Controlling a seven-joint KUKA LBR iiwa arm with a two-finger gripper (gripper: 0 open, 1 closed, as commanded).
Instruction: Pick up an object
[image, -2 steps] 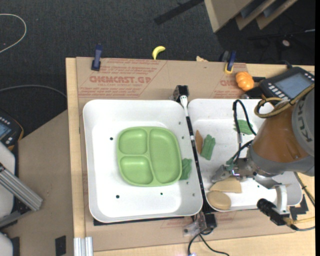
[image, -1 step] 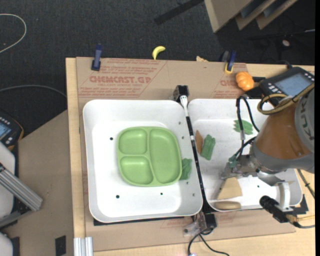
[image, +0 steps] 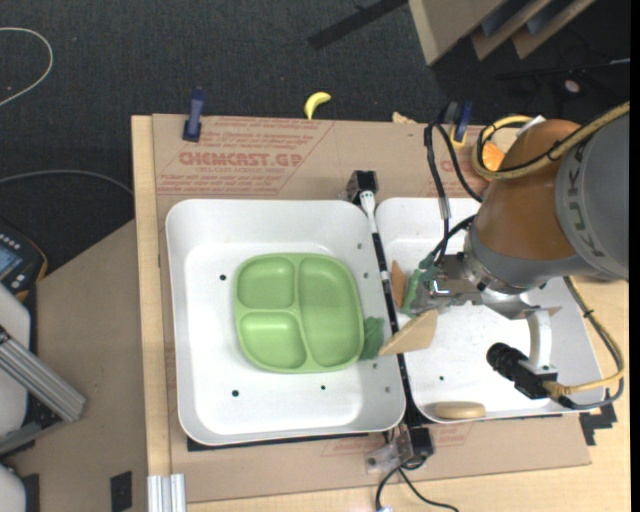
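A blue clamp (image: 193, 114) sits at the cardboard (image: 250, 155) edge.

A pale green plate (image: 298, 311) with three compartments lies flat in the middle of the left bin (image: 200, 400). At its 4 o'clock a small dark green piece (image: 373, 337) touches its rim. A tan flat wedge (image: 410, 333) lies tilted at the 9 o'clock edge of the right bin (image: 470, 375). A tan oval object (image: 460, 409) rests at that bin's 6 o'clock rim.

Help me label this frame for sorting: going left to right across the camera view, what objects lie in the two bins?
In order: green divided plate in the left bin → tan wedge-shaped piece at the divide between the bins → tan oval piece at the near edge of the right bin.
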